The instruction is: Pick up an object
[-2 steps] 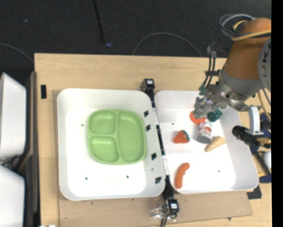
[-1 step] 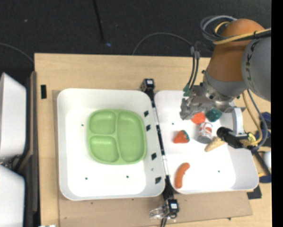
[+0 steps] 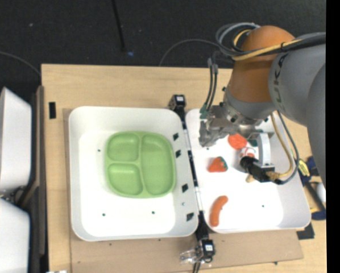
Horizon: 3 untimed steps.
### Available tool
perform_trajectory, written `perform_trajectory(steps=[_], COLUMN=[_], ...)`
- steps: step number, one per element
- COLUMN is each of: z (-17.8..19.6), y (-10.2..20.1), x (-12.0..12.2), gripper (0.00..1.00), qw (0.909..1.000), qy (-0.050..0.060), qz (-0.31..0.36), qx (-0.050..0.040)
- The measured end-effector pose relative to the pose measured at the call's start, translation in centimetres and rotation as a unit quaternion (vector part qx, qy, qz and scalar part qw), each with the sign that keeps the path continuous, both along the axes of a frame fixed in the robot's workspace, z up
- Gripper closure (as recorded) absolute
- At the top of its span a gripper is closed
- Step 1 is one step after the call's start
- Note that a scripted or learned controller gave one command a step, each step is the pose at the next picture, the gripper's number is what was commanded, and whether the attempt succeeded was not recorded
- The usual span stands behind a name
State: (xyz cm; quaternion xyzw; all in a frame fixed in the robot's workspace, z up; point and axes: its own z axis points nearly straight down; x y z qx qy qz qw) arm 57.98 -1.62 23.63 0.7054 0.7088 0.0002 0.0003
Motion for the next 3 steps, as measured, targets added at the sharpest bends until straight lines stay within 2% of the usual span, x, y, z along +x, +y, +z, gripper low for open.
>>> perform_trajectory(steps=[2, 3], z=[1.4, 1.4], y=[9.5, 9.2], x=[-1.8, -1.8], gripper=[1.0, 0.0], qw=[1.0, 1.0], qy=[0.0, 0.001], qz=[0.002, -0.001], qx=[0.0012, 0.0005])
